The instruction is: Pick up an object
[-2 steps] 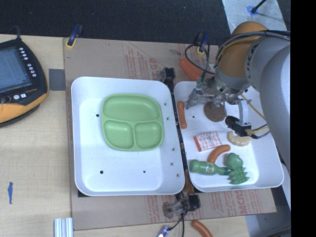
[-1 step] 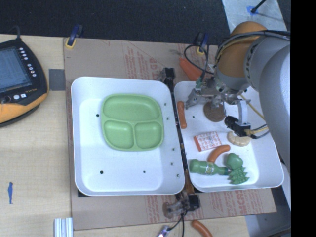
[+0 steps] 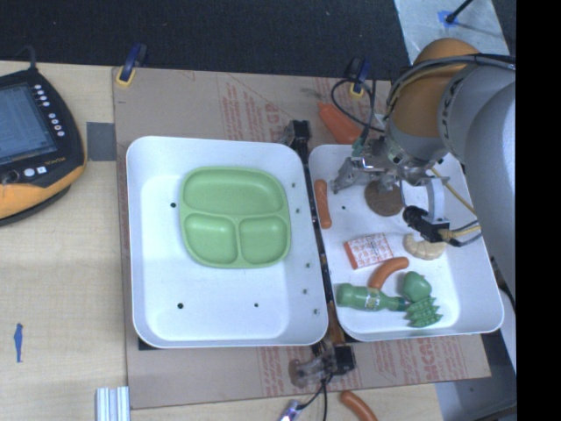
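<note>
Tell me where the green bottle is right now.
The green bottle lies on its side near the front edge of the right bin, just below an orange sausage and left of a green leafy toy.

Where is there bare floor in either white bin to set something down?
Left white bin: bare floor rings the green divided plate, widest along its near edge. Right white bin: crowded with the green bottle, orange sausage, red-white packet and gripper.

2 white bins [image 3: 149, 235] | green plate [image 3: 235, 215] | orange sausage [image 3: 387, 272] | green bottle [image 3: 368, 298] | brown disc [image 3: 382, 198]
</note>
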You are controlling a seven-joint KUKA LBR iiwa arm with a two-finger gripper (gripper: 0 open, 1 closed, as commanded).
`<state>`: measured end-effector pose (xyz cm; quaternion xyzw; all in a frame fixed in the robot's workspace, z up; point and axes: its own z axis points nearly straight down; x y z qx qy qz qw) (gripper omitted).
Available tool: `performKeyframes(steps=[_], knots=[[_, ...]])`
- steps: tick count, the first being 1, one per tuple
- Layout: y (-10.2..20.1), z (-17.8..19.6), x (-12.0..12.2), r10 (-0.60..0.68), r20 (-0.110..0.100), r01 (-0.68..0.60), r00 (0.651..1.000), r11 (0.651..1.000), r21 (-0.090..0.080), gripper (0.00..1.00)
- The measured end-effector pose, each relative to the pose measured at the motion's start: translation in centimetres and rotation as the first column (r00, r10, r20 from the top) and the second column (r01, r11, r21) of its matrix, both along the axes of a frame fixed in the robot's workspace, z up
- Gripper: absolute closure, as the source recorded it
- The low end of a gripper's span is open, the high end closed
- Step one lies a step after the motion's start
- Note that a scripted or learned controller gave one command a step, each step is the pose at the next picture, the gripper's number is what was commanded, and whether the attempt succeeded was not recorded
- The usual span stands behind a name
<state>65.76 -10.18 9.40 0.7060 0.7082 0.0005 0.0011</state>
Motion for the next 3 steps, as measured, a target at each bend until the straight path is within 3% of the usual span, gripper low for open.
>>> performKeyframes(steps=[3], knots=[[0.8, -0.01, -0.03, 0.001, -0.002, -0.001, 1.0, 1.0, 0.0, 0.0]])
